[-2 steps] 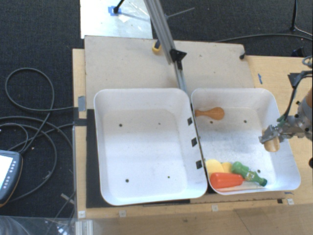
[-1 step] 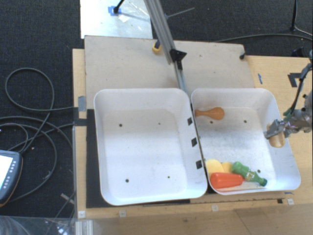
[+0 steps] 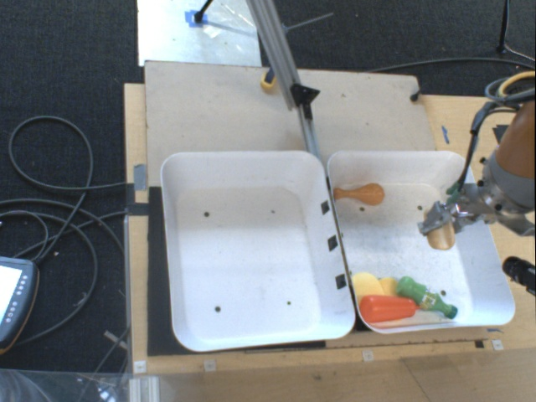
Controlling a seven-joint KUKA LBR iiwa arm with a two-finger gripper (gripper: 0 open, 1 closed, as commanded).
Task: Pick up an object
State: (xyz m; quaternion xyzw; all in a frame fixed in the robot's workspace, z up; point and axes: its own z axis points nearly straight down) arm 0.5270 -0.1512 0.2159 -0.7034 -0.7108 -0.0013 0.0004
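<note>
camera view shows the table [image 3: 209, 107] bearing two white bins side by side. the left bin [image 3: 180, 174] lies toward the table's left edge, the right bin [image 3: 494, 304] toward its right edge. over the right bin's right wall hangs the grey arm [image 3: 512, 174], its hand [image 3: 441, 224] low, with a tan rounded piece [image 3: 441, 239] just under it; whether the hand pinches that piece or is spread, i cannot tell. a tan wooden pestle-like piece [image 3: 362, 194] lies near the bin's far left corner. at the near wall sit a red carrot [image 3: 387, 308], a green bottle [image 3: 425, 296] and a yellow lump [image 3: 368, 285]. the step looks like the grasp itself; next calls for a firm close and a straight lift.
</note>
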